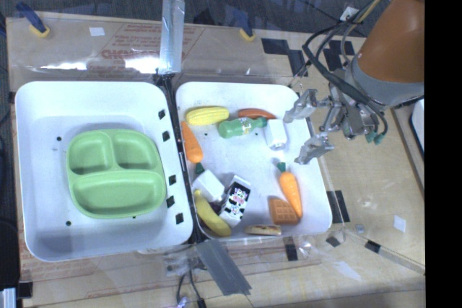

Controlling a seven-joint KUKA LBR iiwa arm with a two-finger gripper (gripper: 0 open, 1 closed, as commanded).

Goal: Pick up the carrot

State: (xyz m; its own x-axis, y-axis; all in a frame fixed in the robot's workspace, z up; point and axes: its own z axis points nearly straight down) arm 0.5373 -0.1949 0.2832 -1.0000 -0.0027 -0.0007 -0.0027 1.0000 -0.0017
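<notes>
Nearest, along right bin's [317, 187] front wall: banana [211, 213], cow-print carton [235, 200], waffle [284, 210]. Just behind, carrot [290, 191] flat on bin floor at right side, green stub toward back, well placed for a drop from above. Farther back, pincer [309, 128] spread wide over right rim, grasping nothing, likely lining up. Farthest: corn [207, 115], green bottle [242, 128].

Green divided plate [113, 173] in the left bin [29, 155]; corn cob [207, 115], green bottle [242, 128], banana [211, 215], waffle [284, 210] in the right bin [231, 92].
</notes>
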